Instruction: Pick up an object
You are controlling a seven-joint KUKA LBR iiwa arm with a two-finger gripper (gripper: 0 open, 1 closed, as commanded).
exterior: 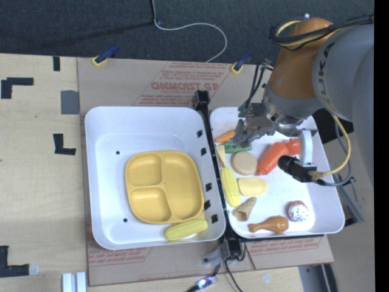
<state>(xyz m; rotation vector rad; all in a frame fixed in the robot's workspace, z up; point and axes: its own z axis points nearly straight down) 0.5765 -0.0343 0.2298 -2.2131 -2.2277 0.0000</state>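
Observation:
My gripper [243, 135] hangs low over the back left part of the right bin [331, 221], fingers pointing down just above a round tan bun [244, 163]. Beside it lie an orange carrot piece [223, 137] and a green item [238, 145] at the fingertips. A larger orange carrot [276, 153] lies to the right of the gripper. Toward the front are a yellow corn cob [230, 186], a pale yellow piece [253, 187], a waffle cone [244, 208], a drumstick [270, 225] and a speckled ball [298, 212]. I see nothing held between the fingers.
The left bin [100, 132] holds a yellow divided plate [163, 185] and a second corn cob [185, 228] at its front. A black divider strip [209, 157] runs between the bins. The arm's grey and orange body [304, 59] looms over the right bin's back.

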